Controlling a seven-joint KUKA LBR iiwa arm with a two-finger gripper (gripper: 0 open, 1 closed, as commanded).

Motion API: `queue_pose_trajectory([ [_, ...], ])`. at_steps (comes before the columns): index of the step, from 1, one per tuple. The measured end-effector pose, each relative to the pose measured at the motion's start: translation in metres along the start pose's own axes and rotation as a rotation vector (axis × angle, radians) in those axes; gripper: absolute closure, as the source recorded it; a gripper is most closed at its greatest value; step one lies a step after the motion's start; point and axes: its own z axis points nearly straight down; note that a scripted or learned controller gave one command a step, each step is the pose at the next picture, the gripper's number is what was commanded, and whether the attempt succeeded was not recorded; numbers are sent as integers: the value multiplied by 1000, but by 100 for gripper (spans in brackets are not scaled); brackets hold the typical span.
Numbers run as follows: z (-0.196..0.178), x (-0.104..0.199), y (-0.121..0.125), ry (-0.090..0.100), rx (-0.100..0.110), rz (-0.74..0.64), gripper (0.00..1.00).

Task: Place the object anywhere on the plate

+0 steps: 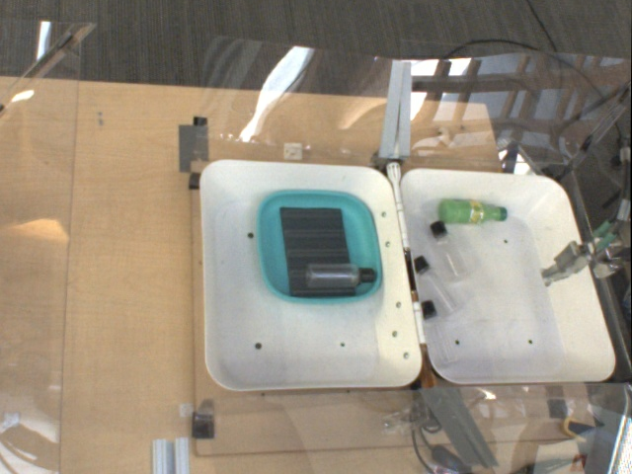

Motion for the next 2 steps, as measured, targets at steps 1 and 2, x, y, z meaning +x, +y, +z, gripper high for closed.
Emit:
queue_pose_trajectory([
  [1,-174,1,1,-2,-3,76,0],
  [2,-174,0,0,-1,-2,208,0],
])
